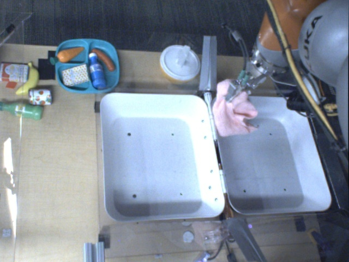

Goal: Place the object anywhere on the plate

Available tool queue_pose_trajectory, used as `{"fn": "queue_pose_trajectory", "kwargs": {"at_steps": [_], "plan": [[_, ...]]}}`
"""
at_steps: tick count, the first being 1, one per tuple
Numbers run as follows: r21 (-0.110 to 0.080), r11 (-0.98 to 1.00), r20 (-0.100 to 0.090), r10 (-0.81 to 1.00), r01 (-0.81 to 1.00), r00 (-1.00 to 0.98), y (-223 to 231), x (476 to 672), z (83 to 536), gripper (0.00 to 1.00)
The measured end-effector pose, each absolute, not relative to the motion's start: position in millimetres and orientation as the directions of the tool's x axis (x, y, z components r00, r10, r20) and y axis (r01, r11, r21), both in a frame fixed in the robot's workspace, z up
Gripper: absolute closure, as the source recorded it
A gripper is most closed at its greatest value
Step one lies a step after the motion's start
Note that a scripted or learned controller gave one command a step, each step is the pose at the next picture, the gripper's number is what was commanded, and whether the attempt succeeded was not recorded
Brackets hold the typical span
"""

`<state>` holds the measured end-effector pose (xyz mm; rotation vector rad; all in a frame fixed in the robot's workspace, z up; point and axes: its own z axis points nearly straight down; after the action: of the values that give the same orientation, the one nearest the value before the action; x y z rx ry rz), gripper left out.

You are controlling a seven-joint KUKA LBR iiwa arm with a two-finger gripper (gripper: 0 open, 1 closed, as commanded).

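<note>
Gripper (238,89) is pinching a soft, crumpled pink cloth (232,113), jaws clamped on its top edge. Cloth is hanging over the right bin's (283,168) left rim. Divided blue plate (112,70), well left of that bin, is holding toy food.

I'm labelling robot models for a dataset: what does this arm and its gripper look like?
A bulky rounded grey arm lettered KUKA, with an orange band above the wrist. Black and yellow cables run along it. The small metallic two-finger gripper has greenish details.
</note>
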<state>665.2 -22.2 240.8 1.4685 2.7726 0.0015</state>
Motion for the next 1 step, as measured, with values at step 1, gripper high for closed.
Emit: {"fn": "queue_pose_trajectory", "kwargs": {"at_steps": [1], "plan": [[0.002, 0.567, -0.003, 0.824, 0.824, -0.567, -20.2, 666.3, 224.6, 1.0]]}}
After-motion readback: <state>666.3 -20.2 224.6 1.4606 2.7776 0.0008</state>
